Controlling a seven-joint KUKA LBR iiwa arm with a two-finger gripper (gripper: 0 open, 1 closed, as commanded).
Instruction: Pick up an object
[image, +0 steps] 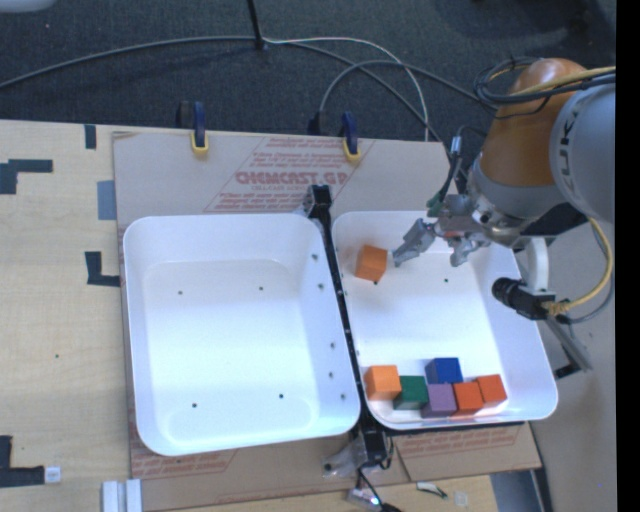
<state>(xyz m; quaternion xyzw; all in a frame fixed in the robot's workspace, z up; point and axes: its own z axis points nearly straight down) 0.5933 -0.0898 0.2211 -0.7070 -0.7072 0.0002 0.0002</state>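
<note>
An orange block (371, 263) lies alone at the back left of the right bin (520, 345). My gripper (436, 250) hovers over the back of that bin, just right of the block. It is open, its fingers (409, 247) spread wide with nothing between them. The nearer fingertip is a short gap from the block. Along the bin's front edge sits a cluster of blocks: orange (382, 380), green (409, 391), blue (443, 370), purple (440, 399) and two more orange ones (479, 393).
The left bin (135, 300) adjoins the right one along a black divider (335, 290). Two clamps (199, 130) hold the cardboard at the back. Cables loop behind the bins, and a black fitting (515, 295) hangs off the wrist's right side.
</note>
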